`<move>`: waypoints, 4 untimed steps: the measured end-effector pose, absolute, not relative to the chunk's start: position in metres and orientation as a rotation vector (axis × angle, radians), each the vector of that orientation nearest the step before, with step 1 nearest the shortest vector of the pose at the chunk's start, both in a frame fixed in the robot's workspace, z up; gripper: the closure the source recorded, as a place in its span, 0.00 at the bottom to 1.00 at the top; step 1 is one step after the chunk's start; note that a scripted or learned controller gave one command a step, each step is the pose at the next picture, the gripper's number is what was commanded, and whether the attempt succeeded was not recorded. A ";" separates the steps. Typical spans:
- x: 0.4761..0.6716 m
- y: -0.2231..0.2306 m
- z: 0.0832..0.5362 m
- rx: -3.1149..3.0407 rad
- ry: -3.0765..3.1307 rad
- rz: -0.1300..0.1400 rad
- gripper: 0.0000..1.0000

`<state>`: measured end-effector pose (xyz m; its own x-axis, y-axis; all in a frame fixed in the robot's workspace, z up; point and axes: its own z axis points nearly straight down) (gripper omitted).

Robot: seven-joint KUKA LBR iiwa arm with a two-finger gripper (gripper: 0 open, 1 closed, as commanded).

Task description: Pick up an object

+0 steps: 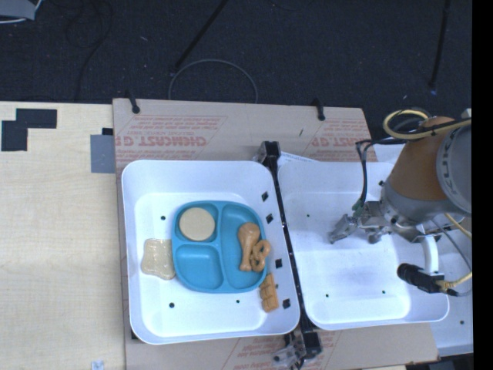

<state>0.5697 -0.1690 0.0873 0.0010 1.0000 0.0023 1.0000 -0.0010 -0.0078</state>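
The gripper [344, 228] is small and dim against the right bin [362, 314] — I cannot tell how it is set. In the left bin [146, 179] a blue tray [206, 272] holds a round biscuit [196, 223] and a pretzel [253, 247]; a pale piece [158, 258] lies at its left edge, another [268, 293] near its lower right corner. The arm [420, 172] reaches in from the right, wrist low.

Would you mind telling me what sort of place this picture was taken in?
Probably a robotics lab bench for grasping trials: a KUKA arm reaches over two white bins set on cardboard, with toy food on a blue tray and cables on dark carpet.
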 end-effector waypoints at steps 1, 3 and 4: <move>0.570 -0.170 0.100 -2.222 -2.214 0.004 1.00; 0.575 -0.179 0.214 -2.223 -2.225 -0.003 1.00; 0.575 -0.180 0.254 -2.221 -2.225 -0.001 1.00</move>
